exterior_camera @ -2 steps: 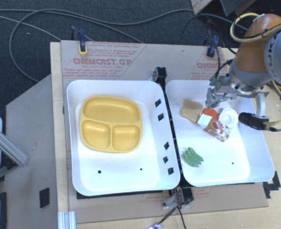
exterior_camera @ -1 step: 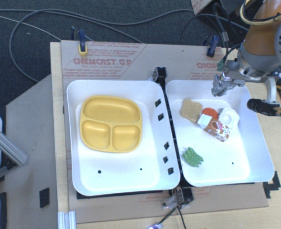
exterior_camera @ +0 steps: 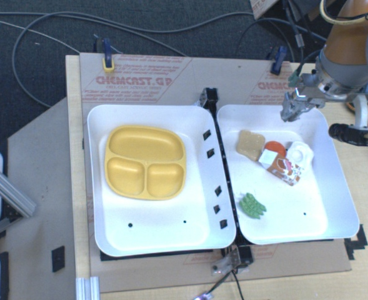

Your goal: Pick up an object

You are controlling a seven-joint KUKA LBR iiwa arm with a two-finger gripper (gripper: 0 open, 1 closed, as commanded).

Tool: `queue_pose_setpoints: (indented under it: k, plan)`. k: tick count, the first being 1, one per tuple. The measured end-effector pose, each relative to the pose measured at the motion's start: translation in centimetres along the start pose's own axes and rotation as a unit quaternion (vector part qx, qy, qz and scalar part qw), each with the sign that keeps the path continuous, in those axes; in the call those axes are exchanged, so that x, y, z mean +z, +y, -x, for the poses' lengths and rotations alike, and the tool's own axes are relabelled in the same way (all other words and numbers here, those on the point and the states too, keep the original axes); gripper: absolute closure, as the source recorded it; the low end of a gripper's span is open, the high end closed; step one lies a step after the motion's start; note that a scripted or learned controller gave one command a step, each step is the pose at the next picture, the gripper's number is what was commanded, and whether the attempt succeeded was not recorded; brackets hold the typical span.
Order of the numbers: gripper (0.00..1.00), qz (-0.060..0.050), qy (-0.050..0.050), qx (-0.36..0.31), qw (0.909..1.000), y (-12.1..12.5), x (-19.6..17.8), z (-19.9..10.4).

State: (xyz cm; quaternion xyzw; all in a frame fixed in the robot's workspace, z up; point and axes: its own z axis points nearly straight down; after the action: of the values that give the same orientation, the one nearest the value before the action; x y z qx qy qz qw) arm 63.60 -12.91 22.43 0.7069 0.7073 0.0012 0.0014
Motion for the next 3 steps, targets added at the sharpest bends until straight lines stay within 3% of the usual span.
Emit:
queue_pose_setpoints:
  k: [3]
  plan:
    - [1.0, -0.003, 0.002, -0.003, 1.0, -4.3, -0.9, -15.2]
